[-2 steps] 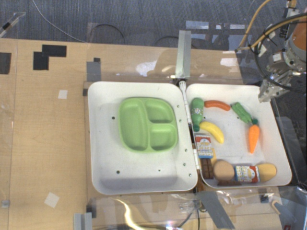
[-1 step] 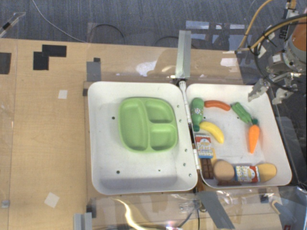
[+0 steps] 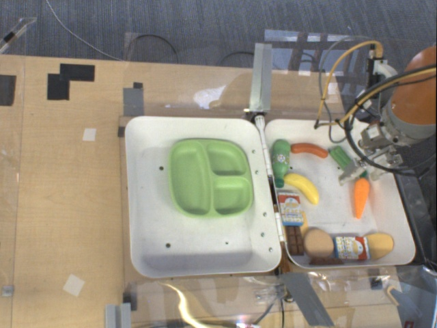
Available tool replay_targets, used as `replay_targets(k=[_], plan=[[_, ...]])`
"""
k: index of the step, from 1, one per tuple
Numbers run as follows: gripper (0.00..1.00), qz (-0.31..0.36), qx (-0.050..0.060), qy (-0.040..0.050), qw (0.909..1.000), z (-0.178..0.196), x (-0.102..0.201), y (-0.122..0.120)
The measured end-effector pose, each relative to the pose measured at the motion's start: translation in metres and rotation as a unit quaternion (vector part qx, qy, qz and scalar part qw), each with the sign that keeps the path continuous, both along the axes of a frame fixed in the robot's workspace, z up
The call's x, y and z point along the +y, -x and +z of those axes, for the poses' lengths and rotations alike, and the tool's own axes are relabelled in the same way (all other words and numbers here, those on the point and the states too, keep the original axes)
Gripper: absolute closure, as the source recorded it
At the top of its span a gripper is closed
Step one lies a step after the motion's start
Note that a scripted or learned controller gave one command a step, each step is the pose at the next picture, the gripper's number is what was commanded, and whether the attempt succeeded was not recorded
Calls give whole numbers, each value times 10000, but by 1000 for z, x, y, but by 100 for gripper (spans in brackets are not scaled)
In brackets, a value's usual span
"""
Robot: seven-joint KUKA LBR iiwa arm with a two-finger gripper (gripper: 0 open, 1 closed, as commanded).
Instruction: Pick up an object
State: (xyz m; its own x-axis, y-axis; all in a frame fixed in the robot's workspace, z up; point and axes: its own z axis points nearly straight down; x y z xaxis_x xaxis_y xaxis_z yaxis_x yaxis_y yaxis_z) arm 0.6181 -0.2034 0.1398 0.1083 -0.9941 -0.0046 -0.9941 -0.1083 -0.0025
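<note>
The right bin holds several toy foods. A green bottle lies at its left, with a red sausage beside it and a yellow banana below. An orange carrot lies on the right side. A small green piece sits just up and left of the carrot. My gripper hangs low over the bin's upper right, between the green piece and the carrot's top. Nothing visibly sits in its grasp.
Along the right bin's front lie a small printed box, a brown chocolate bar, a round bread roll and a labelled bottle. The left bin holds a green divided plate. Cables loop above the arm's wrist.
</note>
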Motion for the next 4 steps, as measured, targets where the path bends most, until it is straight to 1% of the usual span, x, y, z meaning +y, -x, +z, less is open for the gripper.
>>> replay_targets(k=[1,2,3,4], plan=[[0,614,-53,31,9981,-50,8,37],[100,618,-92,18,9980,-36,11,33],[100,-70,-93,34,9999,137,27,-23],[100,-16,-10,6,10000,96,86,57]])
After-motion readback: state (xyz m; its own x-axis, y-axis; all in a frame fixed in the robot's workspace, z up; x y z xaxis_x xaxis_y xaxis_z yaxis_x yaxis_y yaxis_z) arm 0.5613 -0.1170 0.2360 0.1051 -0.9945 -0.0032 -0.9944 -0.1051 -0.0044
